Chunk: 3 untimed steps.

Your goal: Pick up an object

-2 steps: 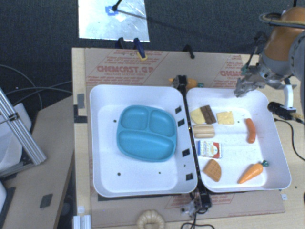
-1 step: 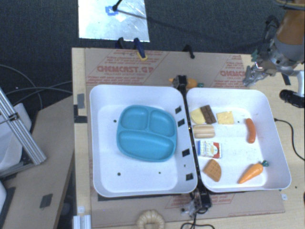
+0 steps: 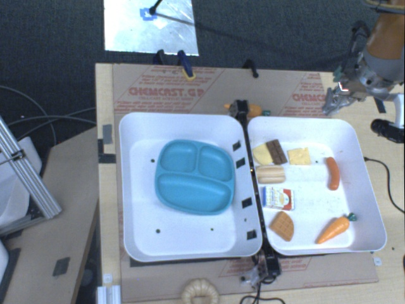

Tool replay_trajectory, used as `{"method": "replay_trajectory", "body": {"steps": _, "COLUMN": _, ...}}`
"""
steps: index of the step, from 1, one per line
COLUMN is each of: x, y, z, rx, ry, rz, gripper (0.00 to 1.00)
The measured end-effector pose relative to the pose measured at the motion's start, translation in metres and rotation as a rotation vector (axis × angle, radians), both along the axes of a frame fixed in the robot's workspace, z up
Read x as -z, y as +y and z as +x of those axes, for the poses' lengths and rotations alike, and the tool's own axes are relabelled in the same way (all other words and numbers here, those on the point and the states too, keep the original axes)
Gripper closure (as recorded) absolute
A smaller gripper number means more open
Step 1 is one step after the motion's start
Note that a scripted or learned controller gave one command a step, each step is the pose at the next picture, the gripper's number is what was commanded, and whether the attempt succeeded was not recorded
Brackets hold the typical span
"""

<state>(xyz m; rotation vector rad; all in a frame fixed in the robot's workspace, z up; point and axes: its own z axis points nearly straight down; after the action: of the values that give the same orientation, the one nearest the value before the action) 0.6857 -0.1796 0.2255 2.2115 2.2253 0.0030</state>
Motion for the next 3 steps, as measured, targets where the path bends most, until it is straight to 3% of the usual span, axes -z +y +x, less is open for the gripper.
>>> {"method": "replay_trajectory", "body": {"steps": 1, "x": -0.005, "y": 0.054, "z": -0.024, "rx": -0.003, "ry": 0.003, "rz": 0.003, "gripper": 1.0}}
{"method": "replay_trajectory", "body": {"steps": 3, "x": -0.002, "y": 0.15, "z": -0.039, "rx": -0.003, "ry": 0.003, "rz": 0.003, "gripper": 1.0}}
